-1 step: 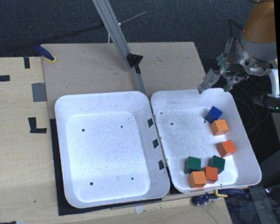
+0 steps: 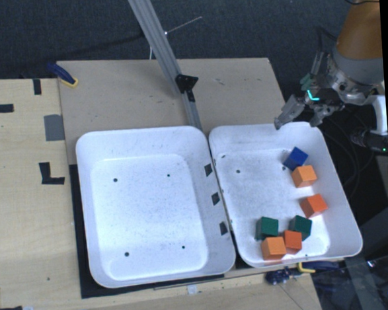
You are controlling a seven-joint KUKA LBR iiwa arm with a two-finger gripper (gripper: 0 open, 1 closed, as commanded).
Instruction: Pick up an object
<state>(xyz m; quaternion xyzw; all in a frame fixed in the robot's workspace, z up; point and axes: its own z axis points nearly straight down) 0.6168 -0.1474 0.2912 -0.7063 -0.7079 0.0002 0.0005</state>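
Camera view puts my end effector (image 2: 296,115) at the upper right, hanging over the far rim of the right bin (image 2: 246,141). I see dark fingers (image 2: 285,118) pointing down and left with a small green light behind them, but I cannot tell how wide they stand; nothing sits between them.

Closest to it is the blue cube (image 2: 295,157), just below on the bin floor, touching the corner of an orange cube (image 2: 304,175). A second orange cube (image 2: 313,205) lies further toward me by the right wall. At the near end I count 4 more, bunched: 2 green cubes (image 2: 267,227) (image 2: 301,226) and 2 orange ones (image 2: 274,247) (image 2: 293,240) in front of them.

I can read no writing or labels anywhere.

The blue cube has open floor to its left; the right wall is near on its other side. The near cluster is tight, with the cubes touching or nearly so. The left bin (image 2: 88,152) sits against the right one. A grey pole (image 2: 163,47) slants down to the table (image 2: 110,90) behind the seam between the bins.
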